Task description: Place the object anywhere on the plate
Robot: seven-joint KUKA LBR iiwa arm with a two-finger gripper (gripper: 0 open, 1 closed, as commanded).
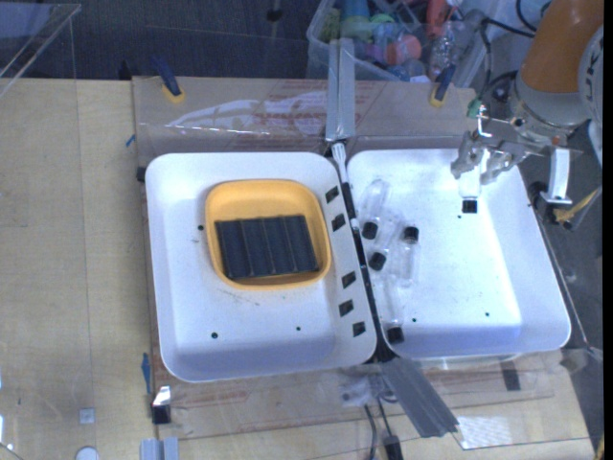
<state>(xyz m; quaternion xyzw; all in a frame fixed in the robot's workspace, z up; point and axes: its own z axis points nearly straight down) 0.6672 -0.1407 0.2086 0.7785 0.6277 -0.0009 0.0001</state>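
Seen from above, the hand hangs over the right bin's far edge; I cannot tell its state. The clear objects lie beside the divider. The yellow plate, across the divider, carries a dark slab, likely a landing spot.

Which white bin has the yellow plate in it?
The left bin holds the yellow plate, with a dark ridged slab on it. The right bin has small clear vials instead.

Yellow plate, ribbed black block
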